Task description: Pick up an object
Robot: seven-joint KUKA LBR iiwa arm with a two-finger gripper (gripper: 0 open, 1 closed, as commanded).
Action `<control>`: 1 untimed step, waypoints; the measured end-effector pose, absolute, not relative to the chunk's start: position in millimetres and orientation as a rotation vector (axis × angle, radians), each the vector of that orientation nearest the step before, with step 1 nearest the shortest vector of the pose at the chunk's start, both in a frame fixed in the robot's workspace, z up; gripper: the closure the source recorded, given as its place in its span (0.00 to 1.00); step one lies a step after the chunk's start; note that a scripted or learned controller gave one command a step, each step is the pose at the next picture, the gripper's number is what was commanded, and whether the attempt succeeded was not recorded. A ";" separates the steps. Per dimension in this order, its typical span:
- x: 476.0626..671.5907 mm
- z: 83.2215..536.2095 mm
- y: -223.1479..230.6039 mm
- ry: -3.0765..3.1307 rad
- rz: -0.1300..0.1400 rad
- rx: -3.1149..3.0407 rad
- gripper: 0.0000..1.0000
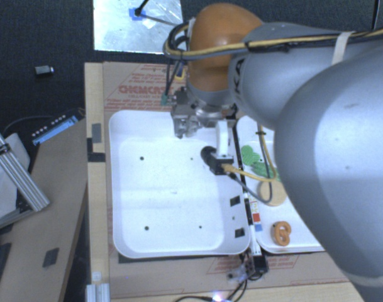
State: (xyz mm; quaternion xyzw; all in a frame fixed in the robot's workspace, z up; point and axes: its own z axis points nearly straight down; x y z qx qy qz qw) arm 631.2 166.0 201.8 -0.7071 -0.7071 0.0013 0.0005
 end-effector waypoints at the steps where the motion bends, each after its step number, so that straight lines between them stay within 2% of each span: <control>1: 632.9 202.7 167.0 -2.223 -0.001 -2.220 0.00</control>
